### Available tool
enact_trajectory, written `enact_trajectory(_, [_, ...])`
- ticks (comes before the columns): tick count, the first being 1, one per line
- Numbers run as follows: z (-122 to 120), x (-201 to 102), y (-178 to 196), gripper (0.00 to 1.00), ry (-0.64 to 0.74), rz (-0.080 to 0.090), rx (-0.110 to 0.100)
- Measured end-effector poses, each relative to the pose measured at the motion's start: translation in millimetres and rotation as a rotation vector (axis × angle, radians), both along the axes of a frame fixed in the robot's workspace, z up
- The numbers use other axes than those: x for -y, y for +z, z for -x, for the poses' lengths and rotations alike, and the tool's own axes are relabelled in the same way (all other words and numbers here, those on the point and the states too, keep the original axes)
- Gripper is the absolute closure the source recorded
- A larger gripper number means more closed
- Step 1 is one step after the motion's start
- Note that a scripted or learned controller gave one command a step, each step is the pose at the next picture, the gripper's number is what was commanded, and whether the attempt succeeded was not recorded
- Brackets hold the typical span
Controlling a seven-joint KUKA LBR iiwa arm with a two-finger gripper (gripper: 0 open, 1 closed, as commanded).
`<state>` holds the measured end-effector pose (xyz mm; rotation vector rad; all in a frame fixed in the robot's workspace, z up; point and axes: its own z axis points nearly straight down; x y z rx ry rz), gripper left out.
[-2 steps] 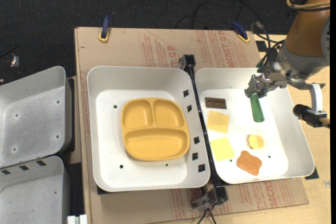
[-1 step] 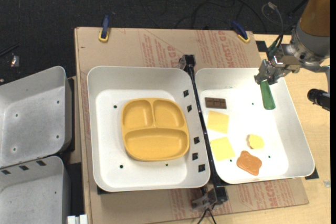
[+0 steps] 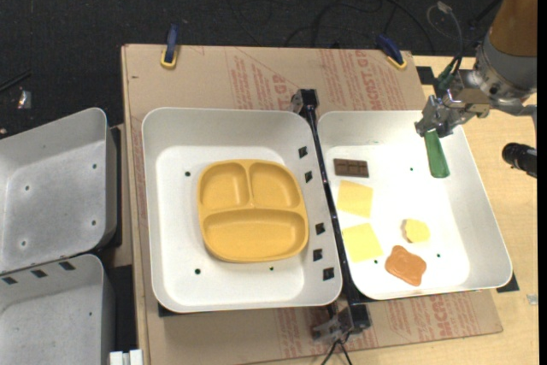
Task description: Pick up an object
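While my pincer (image 3: 438, 126) hangs over the right bin (image 3: 479, 209), it grips the top of a green stick (image 3: 438, 155) that points down toward the bin floor.

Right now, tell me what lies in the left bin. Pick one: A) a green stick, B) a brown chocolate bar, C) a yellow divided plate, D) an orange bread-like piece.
C: the yellow divided plate sits alone in the left bin, while the brown bar, the green stick and the orange piece are over in the right bin.
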<state>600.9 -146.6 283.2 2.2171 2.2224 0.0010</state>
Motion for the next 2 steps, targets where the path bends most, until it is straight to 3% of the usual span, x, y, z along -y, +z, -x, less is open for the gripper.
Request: enact_trajectory(2, [-11.5, -103.3, -26.4, 1.00, 0.005, -0.003, -0.004])
